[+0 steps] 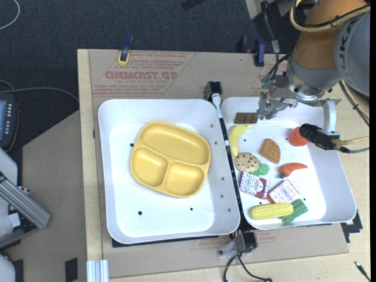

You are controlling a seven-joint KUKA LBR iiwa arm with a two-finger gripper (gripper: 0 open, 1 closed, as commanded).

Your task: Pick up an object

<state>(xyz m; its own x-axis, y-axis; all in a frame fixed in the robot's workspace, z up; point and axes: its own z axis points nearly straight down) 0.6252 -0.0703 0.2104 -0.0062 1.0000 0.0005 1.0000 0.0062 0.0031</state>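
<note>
The left white shallow bin [111, 157] carries a yellow three-compartment plastic tray [170, 158] at its centre. The grey two-finger gripper [265, 109] hangs over the right white bin's [341, 187] far-left corner, above a small brown chocolate bar [245, 118]; its grip state cannot be told.

On the worktop [147, 75], the left bin [117, 210] holds a yellow divided plate [170, 158]. The right bin [335, 187] holds toy food: a banana [237, 137], cookie [246, 161], waffle [271, 150], chili [292, 168], tomato [296, 137] and corn [272, 211]. The gripper [269, 111] hangs over the right bin's far end, just beside a brown bar [245, 118].
</note>
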